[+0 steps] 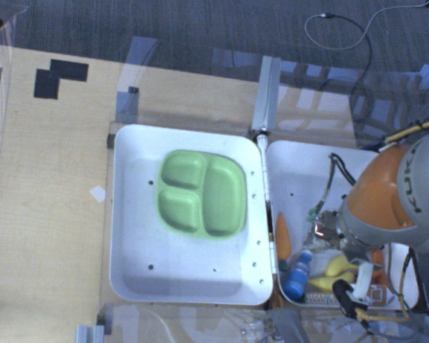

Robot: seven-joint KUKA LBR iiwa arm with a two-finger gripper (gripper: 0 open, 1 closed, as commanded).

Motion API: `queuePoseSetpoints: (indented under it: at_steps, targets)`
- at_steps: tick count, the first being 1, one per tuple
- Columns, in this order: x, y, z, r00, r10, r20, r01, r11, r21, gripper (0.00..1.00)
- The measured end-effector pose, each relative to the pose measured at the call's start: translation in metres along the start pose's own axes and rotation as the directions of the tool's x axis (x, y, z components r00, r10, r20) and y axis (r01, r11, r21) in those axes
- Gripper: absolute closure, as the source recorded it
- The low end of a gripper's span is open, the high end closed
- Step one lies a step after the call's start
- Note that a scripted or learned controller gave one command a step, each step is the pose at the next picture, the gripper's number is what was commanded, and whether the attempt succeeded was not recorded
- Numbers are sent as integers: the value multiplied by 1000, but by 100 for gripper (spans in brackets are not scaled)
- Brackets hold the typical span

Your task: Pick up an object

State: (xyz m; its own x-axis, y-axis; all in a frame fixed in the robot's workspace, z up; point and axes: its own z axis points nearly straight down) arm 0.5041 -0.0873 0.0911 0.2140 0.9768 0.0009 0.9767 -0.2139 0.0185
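The arm's orange and grey wrist hangs low over the right bin, and my gripper reaches down from it into the bin's near half. Loose objects crowd that bin's front corner. An orange carrot lies along the left wall. A blue bottle with a white cap lies just below the carrot. A yellow banana sits beside the bottle, right under the gripper. The wrist hides whatever lies further right in the bin.
The left bin holds a green divided plate at its middle. A metal divider post stands between the bins at the back. Cables trail by the right bin's front edge. Wooden bench lies to the left.
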Motion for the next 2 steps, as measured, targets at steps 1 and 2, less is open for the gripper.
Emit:
queuePoseSetpoints:
  at_steps: [1,2]
  targets:
    - [8,45,1,998,-65,0,65,998,3,100]
    - [25,94,3,997,73,1,-73,997,5,100]
